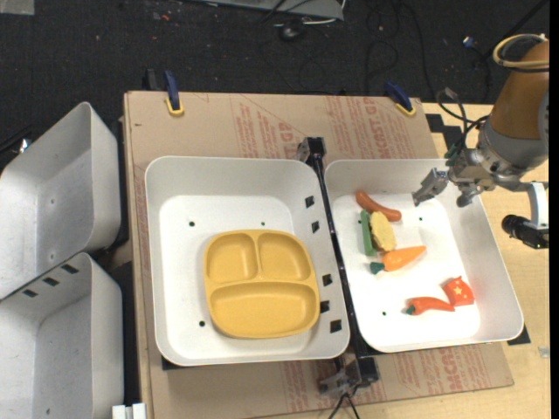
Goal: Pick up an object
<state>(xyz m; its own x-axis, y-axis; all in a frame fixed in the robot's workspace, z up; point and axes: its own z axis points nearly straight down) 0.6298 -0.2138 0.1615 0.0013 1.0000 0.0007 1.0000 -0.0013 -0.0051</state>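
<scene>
The right bin (pixel 489 260) holds several toy foods. A red-orange sausage (pixel 377 205) lies at its upper left. Just below it sits a yellow corn cob (pixel 381 230) on a green strip, then an orange carrot (pixel 403 257). A red chili (pixel 428 305) and a small red piece (pixel 458 291) lie near the front right. My gripper (pixel 447 190) hangs over the bin's upper right part, open, with nothing between its fingers. It is to the right of the sausage and apart from every item.
A yellow three-compartment plate (pixel 260 282) lies in the left bin (pixel 175 199). Two more white bins (pixel 52 234) stand tilted off the bench's left side. Blue clamps (pixel 173 94) hold the board's back edge. The arm (pixel 520 103) comes in from the right.
</scene>
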